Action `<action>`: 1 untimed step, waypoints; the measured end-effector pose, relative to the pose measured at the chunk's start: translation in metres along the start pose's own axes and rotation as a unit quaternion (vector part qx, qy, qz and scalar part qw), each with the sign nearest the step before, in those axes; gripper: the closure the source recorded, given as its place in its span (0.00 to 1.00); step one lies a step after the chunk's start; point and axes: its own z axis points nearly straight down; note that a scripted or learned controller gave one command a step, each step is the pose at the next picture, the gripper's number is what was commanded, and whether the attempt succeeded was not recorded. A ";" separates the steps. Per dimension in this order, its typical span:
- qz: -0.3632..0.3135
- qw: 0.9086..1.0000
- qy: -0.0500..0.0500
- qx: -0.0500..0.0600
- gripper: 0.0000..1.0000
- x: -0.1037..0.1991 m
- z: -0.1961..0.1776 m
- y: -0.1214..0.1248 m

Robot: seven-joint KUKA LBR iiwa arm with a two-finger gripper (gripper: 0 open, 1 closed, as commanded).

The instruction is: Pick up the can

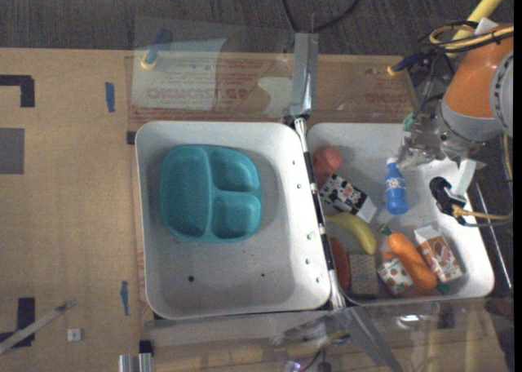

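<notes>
The wooden bench bears two white bins side by side.

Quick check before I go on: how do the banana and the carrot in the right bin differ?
The banana is yellow; the carrot is orange. The banana curves, while the carrot runs straight and tapers. The banana lies nearer the divider between the bins, beside a red item; the carrot lies further toward the arm's side, between two small cartons. Both lie flat in the right bin, slanting the same way.
</notes>
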 end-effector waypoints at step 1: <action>0.113 0.993 -0.003 0.019 1.00 -0.012 -0.126 0.003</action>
